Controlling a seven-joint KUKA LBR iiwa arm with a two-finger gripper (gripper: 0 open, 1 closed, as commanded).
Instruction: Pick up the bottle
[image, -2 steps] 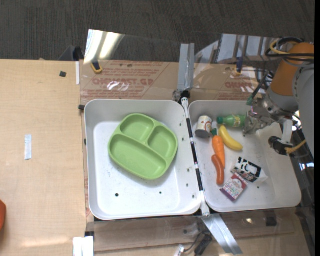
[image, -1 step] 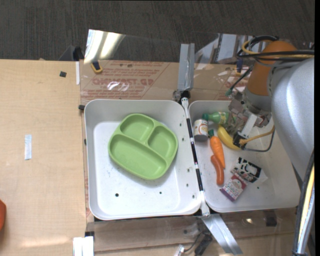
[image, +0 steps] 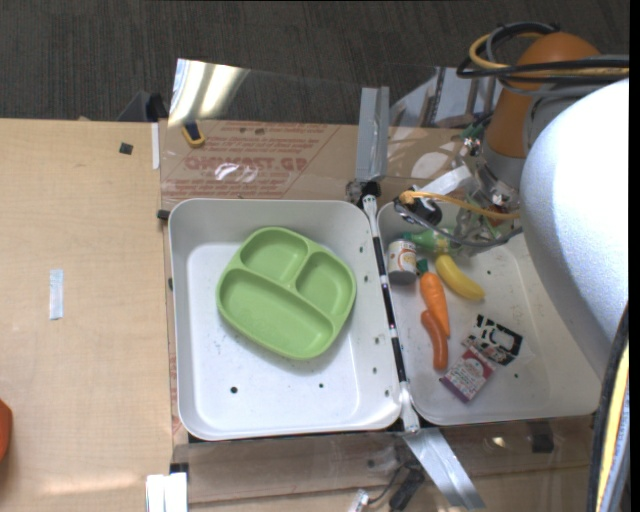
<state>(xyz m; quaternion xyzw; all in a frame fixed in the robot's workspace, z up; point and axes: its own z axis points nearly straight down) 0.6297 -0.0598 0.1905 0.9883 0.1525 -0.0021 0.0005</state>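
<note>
Grey arm (image: 585, 200) low at right

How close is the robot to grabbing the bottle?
Done: the arm has reached into the right bin, and its gripper is low at the back, near the small bottle. In hand: nothing I can see; the bottle lies by the carrots and banana. Left: grip and lift it.

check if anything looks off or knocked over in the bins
Nothing is spilled or broken. In the right bin the small bottle lies tipped toward the divider, crowded by a carrot and a banana. The green plate sits askew in the left bin.
</note>
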